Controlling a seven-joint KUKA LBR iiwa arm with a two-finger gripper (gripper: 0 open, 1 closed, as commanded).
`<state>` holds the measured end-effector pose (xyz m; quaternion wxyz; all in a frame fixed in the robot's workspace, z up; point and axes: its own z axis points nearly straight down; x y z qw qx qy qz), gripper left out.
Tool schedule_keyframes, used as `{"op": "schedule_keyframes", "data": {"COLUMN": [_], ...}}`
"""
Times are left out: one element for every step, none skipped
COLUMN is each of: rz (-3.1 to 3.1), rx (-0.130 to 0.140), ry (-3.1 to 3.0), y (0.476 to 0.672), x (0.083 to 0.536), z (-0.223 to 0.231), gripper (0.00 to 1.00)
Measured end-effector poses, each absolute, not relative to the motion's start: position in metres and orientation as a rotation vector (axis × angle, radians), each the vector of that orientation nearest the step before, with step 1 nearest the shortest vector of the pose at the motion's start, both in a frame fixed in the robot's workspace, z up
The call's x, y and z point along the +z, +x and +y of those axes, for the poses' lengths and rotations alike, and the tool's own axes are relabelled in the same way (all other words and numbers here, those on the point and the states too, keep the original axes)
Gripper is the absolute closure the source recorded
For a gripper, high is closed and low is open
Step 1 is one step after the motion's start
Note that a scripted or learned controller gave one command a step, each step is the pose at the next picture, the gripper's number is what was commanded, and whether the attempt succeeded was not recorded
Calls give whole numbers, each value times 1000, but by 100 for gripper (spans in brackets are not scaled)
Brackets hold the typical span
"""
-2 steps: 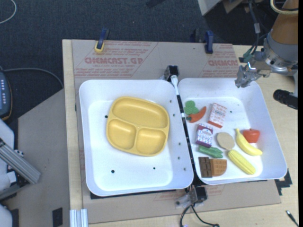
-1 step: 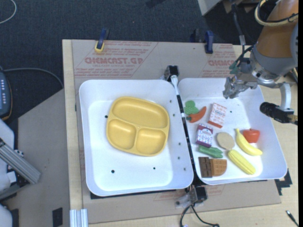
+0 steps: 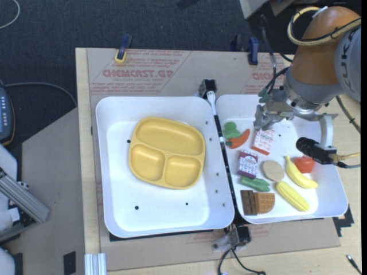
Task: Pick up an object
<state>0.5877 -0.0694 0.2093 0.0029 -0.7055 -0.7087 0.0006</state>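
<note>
Bench: brown board (image 3: 172, 67) under two shallow white bins set side by side, with dark floor around it.
Left bin (image 3: 112, 153): holds a yellow divided plate (image 3: 166, 152) with three compartments, lying flat near the middle.
Right bin (image 3: 335, 196): crowded with small toy foods.
Arm: grey with an orange band (image 3: 321, 44), reaching in from the right, over the upper part of the right bin.
Gripper (image 3: 266, 119): pointed down just above a small red-and-white packet (image 3: 263, 141); whether the fingers are spread or pressed together, I cannot tell from here, and nothing shows between them.
Near the divider: a green leafy piece (image 3: 231, 130) touching an orange-red carrot or pepper shape (image 3: 240, 138).
Middle of the bin: a purple-and-white carton (image 3: 248, 164), a tan oval (image 3: 273, 169) just beside it, and a green pod (image 3: 254, 183) below.
Front edge: a brown chocolate block (image 3: 248, 201) touching a waffle-like square (image 3: 264, 201).
Right side: a banana (image 3: 300, 173), a corn cob (image 3: 292, 195) and a red piece (image 3: 304, 164) close together.
</note>
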Motion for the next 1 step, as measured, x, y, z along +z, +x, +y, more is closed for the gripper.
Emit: {"op": "schedule_keyframes", "data": {"rz": [-2223], "rx": [1], "ry": [-2212], "y": [547], "x": [215], "z": [-21], "gripper": [100]}}
